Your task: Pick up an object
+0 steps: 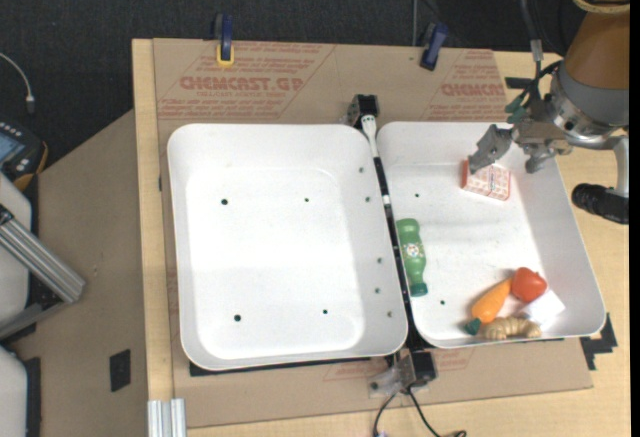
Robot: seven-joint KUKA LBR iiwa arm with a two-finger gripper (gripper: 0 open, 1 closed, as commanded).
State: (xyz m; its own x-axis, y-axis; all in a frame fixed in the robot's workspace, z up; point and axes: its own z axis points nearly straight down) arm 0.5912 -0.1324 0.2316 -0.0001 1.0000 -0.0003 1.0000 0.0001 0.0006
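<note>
My gripper hovers over the far part of the right bin, fingers spread open with nothing between them. Just below its left finger lies a small pink-and-white box, on the bin floor. A green bottle lies along the bin's left wall. Near the front right corner sit an orange carrot-like piece, a red round piece and a beige knobbly piece, close together.
The left bin stands beside the right one, joined by a black strip. Both rest on a brown board held by clamps at the far edge. The arm's grey and orange body rises at the right.
</note>
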